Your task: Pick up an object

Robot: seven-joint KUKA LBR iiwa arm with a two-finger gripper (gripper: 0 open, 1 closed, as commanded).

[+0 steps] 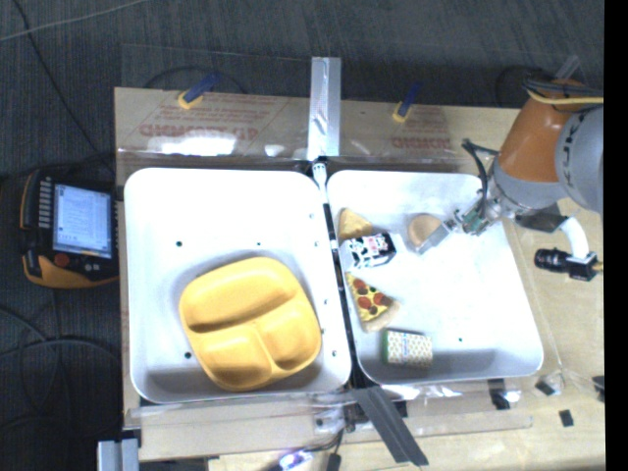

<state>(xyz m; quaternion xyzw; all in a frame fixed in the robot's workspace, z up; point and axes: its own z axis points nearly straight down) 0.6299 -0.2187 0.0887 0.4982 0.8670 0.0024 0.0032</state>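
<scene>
White plastic filled the bench: two shallow bins side by side, and the left bin [157, 263] held a yellow divided tray [250, 322] lying at a slant toward its near side. In the right bin [491, 302] the toy food was strung along the left wall: a wedge of toast [354, 224] at the far end, a black-and-white cow-print piece [372, 249] just nearer, then a pizza slice [370, 300], then a green patterned block [408, 346] closest. Further right sat a tan bread-like piece [424, 228]. The gripper [439, 234] reached in from the right, its tip touching or just beside that tan piece; how wide it stood, I couldn't tell.
</scene>
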